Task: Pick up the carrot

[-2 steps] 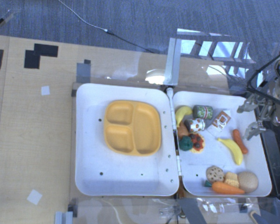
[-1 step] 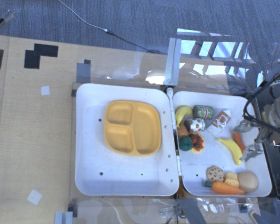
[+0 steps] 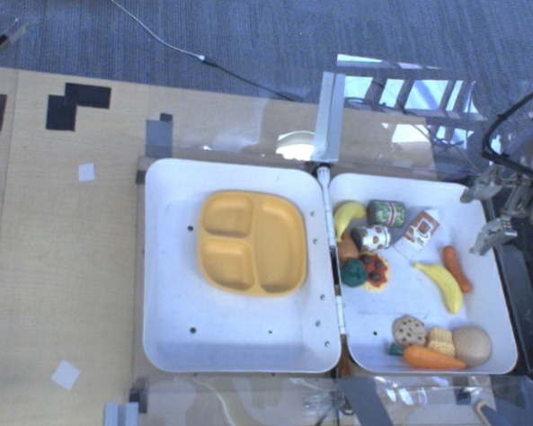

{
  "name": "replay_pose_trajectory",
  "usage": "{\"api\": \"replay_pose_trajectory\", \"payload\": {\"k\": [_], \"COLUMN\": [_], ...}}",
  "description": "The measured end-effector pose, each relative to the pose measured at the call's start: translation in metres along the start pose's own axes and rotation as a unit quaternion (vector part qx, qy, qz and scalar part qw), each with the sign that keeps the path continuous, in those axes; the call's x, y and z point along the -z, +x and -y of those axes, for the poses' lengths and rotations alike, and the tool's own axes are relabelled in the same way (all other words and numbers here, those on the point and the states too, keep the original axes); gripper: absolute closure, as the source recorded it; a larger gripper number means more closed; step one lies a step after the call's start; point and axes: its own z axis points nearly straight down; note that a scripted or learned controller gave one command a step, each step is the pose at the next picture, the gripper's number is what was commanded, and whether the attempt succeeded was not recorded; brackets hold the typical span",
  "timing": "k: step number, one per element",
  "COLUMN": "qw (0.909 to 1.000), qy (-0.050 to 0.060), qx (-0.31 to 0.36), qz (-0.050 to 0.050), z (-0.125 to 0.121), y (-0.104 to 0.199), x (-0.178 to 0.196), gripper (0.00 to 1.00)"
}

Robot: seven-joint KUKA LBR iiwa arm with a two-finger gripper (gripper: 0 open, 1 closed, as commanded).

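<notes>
Nothing is done yet: the carrot (image 3: 433, 358) lies untouched at the near edge of the right bin (image 3: 505, 294), well apart from the gripper (image 3: 495, 232), whose fingers hang released and empty at the bin's far right rim.

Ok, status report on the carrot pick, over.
Gripper at right bin's right edge, nothing held. Carrot at that bin's near edge, untouched. Cookie, cracker, bread roll crowd it.

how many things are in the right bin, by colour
yellow: 3, banana, second banana, corn
orange or red: 3, carrot, sausage, pizza slice
green: 2
brown or tan: 3
white: 2
total: 13, small ones uncertain
</notes>
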Motion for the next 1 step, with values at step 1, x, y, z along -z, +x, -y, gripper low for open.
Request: {"api": "replay_pose_trajectory", "payload": {"k": [1], "qw": [0.9863], "qy": [0.0], "qx": [-0.165], "qz": [-0.007], "z": [0.0028], "y": [0.0699], "x": [-0.0897], "gripper": [0.0]}}
